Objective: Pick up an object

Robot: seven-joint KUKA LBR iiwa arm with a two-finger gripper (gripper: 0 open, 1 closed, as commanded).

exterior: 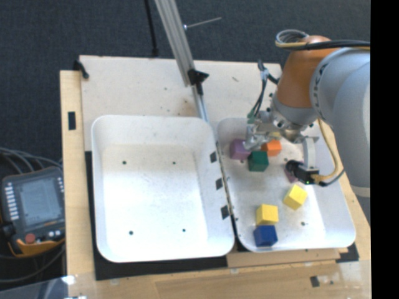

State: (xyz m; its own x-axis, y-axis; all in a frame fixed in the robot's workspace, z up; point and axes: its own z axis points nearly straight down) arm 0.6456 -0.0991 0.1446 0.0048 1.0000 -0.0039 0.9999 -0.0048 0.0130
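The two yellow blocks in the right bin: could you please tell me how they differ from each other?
The yellow block nearer the bin's middle lies roughly square to the picture edges and almost touches the blue block below it. The other yellow block is turned at an angle, sits farther right and stands apart from other blocks. Both are yellow cubes of similar size, lying on the floor of the right bin, away from the gripper.

Green cube [258,161] in right bin [336,226], beside purple cube [238,149].
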